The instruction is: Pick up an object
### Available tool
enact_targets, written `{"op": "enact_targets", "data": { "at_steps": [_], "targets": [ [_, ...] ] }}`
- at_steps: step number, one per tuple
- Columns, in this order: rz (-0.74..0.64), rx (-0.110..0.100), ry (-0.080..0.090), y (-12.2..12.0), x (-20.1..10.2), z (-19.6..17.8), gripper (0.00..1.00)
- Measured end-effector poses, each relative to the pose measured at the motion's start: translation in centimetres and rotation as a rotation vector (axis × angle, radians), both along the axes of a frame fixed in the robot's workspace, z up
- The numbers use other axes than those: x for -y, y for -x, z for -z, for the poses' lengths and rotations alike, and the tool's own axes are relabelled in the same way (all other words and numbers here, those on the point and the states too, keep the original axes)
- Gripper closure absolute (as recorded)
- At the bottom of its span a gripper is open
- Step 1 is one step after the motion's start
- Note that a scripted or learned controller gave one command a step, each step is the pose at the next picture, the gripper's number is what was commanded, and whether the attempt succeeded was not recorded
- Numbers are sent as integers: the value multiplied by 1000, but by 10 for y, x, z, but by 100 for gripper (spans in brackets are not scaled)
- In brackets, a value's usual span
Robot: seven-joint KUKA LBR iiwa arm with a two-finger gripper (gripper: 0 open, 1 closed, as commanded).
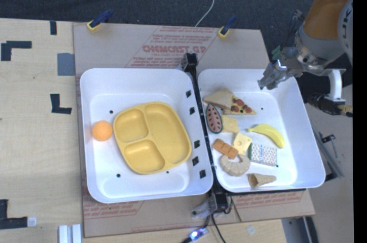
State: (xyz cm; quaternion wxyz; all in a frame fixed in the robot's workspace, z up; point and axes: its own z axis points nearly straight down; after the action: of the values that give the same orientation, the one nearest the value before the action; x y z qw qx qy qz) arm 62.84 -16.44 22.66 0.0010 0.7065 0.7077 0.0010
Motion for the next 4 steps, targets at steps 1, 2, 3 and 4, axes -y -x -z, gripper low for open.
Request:
{"op": "enact_targets", "data": {
  "at_steps": [1,2,3,4],
  "targets": [
    [-3,-5,0,6,-49,6,100],
    [-6,-3,-2,-5,-107,-3,100],
    [-6,-4,-2,-7,-168,-5,100],
    [-1,-4,0,-6,-160,-7,100]
  ]
}}
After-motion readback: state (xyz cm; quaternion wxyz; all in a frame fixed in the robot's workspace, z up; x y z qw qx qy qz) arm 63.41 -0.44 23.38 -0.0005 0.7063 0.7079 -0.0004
